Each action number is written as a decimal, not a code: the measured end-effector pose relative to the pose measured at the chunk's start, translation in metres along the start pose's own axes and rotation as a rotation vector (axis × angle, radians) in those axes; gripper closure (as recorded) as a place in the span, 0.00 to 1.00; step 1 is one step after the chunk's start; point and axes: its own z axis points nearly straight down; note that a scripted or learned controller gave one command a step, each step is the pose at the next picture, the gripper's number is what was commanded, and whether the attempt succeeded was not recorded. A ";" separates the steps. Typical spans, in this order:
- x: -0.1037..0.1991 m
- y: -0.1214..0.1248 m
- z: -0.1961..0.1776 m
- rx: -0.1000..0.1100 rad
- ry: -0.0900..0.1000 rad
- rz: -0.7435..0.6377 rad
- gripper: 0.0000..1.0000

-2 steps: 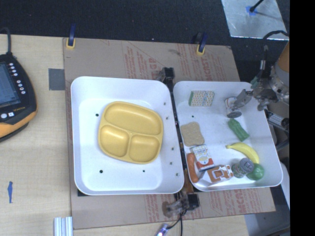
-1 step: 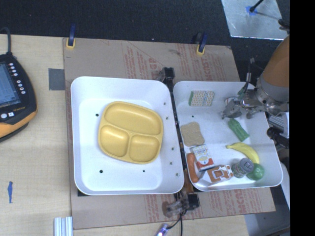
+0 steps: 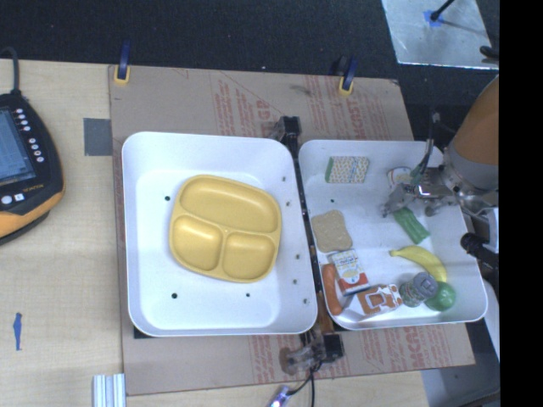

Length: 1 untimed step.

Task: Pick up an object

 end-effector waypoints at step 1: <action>-0.001 0.000 -0.011 0.002 -0.001 -0.002 1.00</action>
